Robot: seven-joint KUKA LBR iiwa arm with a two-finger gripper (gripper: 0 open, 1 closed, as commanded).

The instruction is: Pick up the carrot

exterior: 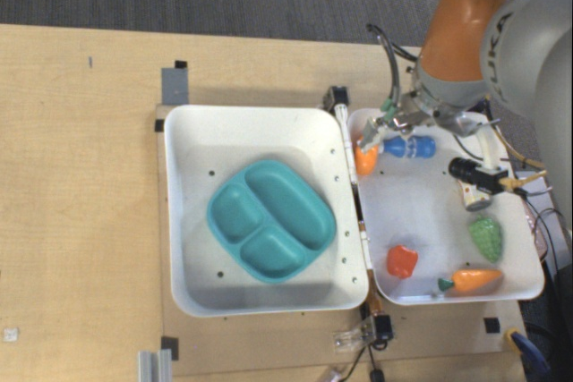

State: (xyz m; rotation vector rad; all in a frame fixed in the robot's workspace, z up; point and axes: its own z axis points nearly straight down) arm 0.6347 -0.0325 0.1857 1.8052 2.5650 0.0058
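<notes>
Hand is held over the far-left corner of the right bin; whether it is wide or narrow cannot be told. Carrot is seen in the near-right corner, well apart.

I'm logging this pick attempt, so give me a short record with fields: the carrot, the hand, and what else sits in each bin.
target: orange toy carrot with green top, lying in the right white bin, lower right corner of the view
hand: over that bin's upper left corner, far from the carrot
also there: red toy pepper, green leafy toy, blue cylinder, small orange piece
left white bin: teal divided plastic plate
</notes>
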